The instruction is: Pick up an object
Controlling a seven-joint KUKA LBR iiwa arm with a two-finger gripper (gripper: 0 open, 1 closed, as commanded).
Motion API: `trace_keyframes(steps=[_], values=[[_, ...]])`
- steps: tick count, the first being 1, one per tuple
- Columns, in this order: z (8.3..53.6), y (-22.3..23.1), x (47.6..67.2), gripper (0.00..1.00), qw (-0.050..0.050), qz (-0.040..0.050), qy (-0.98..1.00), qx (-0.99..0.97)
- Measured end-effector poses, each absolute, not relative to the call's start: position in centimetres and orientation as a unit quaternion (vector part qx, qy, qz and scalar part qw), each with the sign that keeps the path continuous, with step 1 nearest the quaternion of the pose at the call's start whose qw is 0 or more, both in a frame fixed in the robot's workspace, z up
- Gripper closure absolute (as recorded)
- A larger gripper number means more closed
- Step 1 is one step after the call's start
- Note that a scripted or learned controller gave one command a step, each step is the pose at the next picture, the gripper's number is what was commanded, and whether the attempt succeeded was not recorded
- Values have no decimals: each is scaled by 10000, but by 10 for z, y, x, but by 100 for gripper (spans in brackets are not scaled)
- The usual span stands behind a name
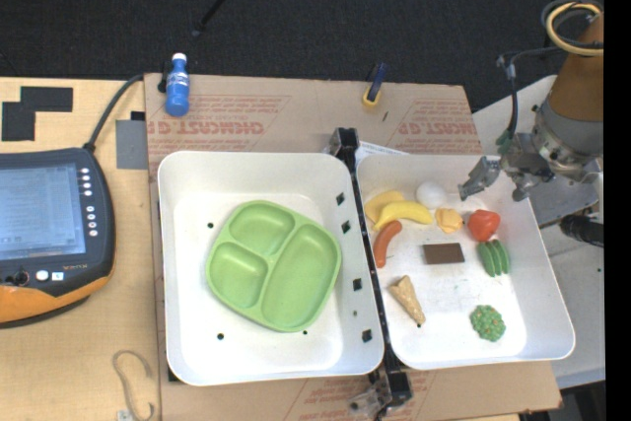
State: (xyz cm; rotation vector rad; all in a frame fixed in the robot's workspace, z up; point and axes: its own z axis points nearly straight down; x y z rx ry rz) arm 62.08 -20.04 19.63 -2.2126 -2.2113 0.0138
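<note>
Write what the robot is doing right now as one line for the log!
step: reaching | claw: open, holding nothing, above right bin | nearest: tomato, white egg | green plate: left bin

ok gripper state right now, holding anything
gripper: open, holding nothing, hovering over the right bin near the tomato.

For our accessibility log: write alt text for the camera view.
A grey arm's gripper hovers over the right white bin, its fingers apart, above toy food: banana, tomato, broccoli and a brown block. The left white bin holds a green divided plate. A tablet lies far left.
</note>
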Motion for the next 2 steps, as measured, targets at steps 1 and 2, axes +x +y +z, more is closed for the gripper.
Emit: trace_keyframes(steps=[1, 2], values=[[205, -201, 624, 0, 3, 4, -7075, -7067], [154, -208, 628, 0, 22, 17, -7077, -7065]])
